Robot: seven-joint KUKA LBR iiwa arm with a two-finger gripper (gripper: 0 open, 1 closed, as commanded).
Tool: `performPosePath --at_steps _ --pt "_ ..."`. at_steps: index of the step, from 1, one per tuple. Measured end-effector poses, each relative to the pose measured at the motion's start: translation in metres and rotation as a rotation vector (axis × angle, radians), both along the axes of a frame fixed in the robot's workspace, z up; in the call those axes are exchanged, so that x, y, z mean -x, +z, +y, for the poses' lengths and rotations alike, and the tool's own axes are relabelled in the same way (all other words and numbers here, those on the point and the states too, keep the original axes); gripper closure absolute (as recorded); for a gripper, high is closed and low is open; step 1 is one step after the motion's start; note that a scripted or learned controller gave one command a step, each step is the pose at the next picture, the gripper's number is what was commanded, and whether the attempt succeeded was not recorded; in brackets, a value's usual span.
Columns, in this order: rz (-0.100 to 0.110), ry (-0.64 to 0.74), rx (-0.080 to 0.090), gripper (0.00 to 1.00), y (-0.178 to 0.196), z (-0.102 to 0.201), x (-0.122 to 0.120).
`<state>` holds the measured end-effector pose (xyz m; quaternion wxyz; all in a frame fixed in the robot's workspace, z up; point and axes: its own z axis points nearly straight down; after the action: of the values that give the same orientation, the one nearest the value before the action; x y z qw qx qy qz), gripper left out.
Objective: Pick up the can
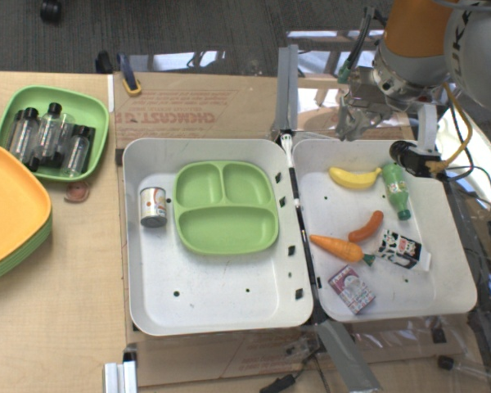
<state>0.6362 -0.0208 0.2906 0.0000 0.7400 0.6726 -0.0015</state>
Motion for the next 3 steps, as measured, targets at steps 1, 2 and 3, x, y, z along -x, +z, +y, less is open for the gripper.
performPosePath --at_steps 1,2,3 --pt "0.002 -0.059 -0.001 1.00 -0.101 -0.010 0.041" --pt "0.000 -0.097 0.000 1.00 -0.074 -0.039 0.050" --pt "0.000 -0.142 0.000 1.00 -0.068 -0.047 0.011"
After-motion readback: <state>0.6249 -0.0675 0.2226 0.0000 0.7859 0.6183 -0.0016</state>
